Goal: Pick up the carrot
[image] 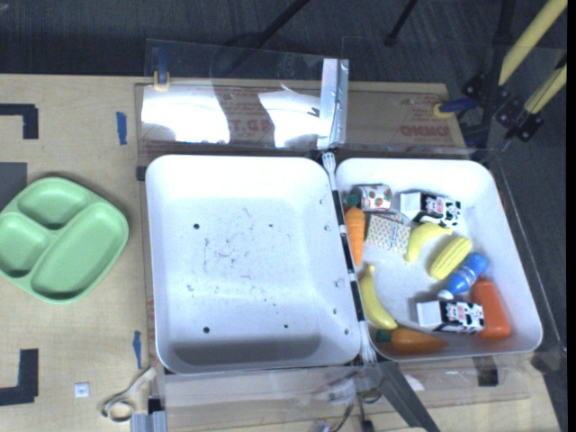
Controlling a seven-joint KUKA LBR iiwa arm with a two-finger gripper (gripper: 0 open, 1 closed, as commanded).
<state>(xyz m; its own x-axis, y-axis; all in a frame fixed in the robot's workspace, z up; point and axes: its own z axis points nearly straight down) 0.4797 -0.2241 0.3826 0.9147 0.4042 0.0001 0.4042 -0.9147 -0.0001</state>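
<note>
Orange against white: the carrot (418,339) lies flat along the near wall of the right bin (513,241), its green stub touching the tip of a banana (374,301) and its body just beside a small cow-print carton (461,315). How far the pincer is open, and whether it has hold of anything, cannot be told. The likeliest trouble is a wrong pick. A second orange tapered piece (355,234) lies along this bin's left wall and looks much like a carrot too, and an orange bottle (494,311) lies near the carton. Crowding is the other risk: with the carrot pressed to the wall and hemmed in by neighbours, a descending pincer could strike the rim, nudge the banana, or close on two things at once. Other toy foods, among them a yellow corn cob (449,253) and a patterned packet (389,234), fill the middle of the bin. The left bin (238,259) is scuffed with faint marks. Both bins sit on a pale wooden bench (72,124) marked with blue tape, beside a green divided plate (59,238). Behind is dark carpet, with stand legs and a yellow pole.
</note>
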